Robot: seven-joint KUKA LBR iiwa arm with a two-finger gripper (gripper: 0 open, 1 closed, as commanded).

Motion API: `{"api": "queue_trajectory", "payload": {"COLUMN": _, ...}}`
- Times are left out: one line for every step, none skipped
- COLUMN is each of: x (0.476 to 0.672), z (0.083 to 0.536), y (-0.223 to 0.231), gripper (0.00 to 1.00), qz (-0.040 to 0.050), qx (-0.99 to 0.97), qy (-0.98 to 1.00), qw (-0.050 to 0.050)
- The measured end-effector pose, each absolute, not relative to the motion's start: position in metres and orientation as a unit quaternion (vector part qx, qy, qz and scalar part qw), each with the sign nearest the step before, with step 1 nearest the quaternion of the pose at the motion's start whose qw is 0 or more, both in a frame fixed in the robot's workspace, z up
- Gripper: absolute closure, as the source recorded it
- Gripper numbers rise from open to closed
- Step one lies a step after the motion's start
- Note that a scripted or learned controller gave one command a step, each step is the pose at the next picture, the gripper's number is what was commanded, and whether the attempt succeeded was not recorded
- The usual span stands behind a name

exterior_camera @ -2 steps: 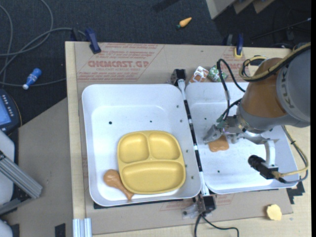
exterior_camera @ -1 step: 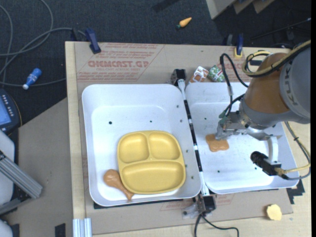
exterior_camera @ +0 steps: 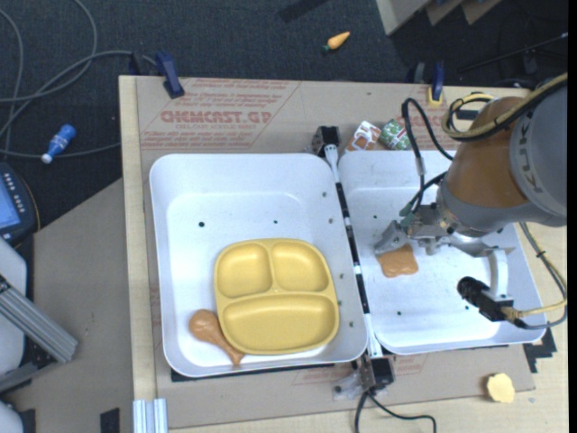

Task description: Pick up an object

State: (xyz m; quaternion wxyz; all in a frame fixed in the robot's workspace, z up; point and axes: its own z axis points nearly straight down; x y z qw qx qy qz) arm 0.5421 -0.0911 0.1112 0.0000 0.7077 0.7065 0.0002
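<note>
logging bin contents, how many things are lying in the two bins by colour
yellow: 1, divided plate
orange-tan: 2, drumstick toy, lump
total: 3

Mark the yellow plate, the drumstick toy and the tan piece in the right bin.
yellow plate point(exterior_camera: 275, 318), camera view, large compartment.
drumstick toy point(exterior_camera: 206, 325), camera view, rounded end.
tan piece point(exterior_camera: 399, 263), camera view, centre.

A blue bottle lies on the dark floor left of the worktop. A yellow lump rests near the worktop's front right corner.
</note>
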Motion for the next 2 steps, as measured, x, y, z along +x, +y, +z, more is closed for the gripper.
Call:
{"api": "queue_trajectory", "payload": {"x": 0.532, "z": 0.083, "y": -0.097, "gripper": 0.00, "qz": -0.0014, "qx": 0.708, "qy": 0.707, "qw": -0.003}}
{"api": "queue_trajectory", "payload": {"x": 0.534, "z": 0.094, "y": -0.097, "gripper": 1.00, "qz": 0.0002, "qx": 0.708, "qy": 0.706, "qw": 0.000}}
